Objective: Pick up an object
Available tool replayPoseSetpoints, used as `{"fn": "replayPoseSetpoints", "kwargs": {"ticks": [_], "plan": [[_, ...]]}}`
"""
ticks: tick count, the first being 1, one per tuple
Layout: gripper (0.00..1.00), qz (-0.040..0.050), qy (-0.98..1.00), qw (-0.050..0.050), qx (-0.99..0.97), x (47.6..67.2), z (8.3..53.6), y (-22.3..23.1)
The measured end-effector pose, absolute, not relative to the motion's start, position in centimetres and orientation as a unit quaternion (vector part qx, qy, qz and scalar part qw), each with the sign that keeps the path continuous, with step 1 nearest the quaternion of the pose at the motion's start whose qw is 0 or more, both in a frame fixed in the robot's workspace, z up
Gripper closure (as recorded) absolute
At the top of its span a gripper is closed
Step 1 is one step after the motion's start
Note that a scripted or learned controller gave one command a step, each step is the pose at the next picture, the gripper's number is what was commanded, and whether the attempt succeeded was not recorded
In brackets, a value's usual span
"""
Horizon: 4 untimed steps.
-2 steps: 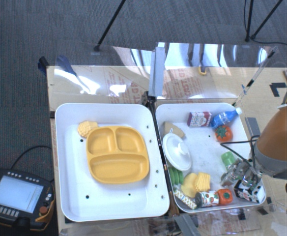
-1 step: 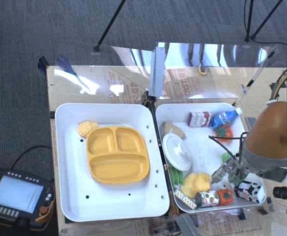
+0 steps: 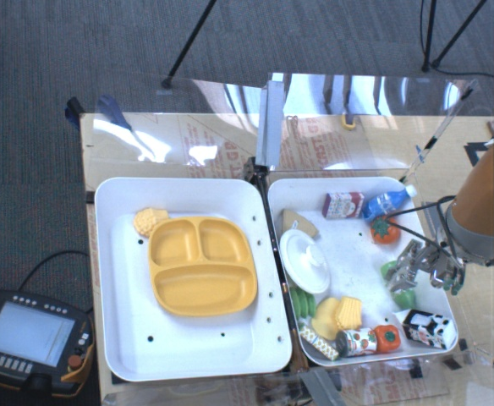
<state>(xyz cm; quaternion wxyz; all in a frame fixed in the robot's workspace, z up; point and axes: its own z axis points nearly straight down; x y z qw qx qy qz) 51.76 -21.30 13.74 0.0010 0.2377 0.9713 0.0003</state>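
2 bins | gripper (image 3: 409, 271) low in rt bin (image 3: 348, 184) – over green toy (image 3: 397, 282) (grip state: can't tell)

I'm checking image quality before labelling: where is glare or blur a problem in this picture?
Camera view: strong glare on the clear panels behind the bins and on the bench's left rear; the right bin floor looks washed out; the gripper is soft and hard to resolve; the yellow plate is evenly lit.

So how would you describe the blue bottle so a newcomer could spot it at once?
Look in the right bin, along its far edge. The blue bottle lies on its side near the far right corner, just right of the dark red carton. It is the one blue item there.
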Motion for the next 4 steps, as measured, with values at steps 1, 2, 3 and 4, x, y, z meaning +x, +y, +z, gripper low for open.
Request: {"fn": "replayPoseSetpoints", "kwargs": {"ticks": [1,2,3,4], "plan": [[1.00,0.0005,0.921,-0.002,0.388,47.6,8.6,-21.1],[1.00,0.0008,0.892,-0.001,0.452,54.9,8.7,-21.0],[1.00,0.0020,0.881,0.005,0.473,54.6,22.3,-14.7],[1.00,-0.0003,0.847,-0.001,0.532,55.6,24.9,-10.8]]}}
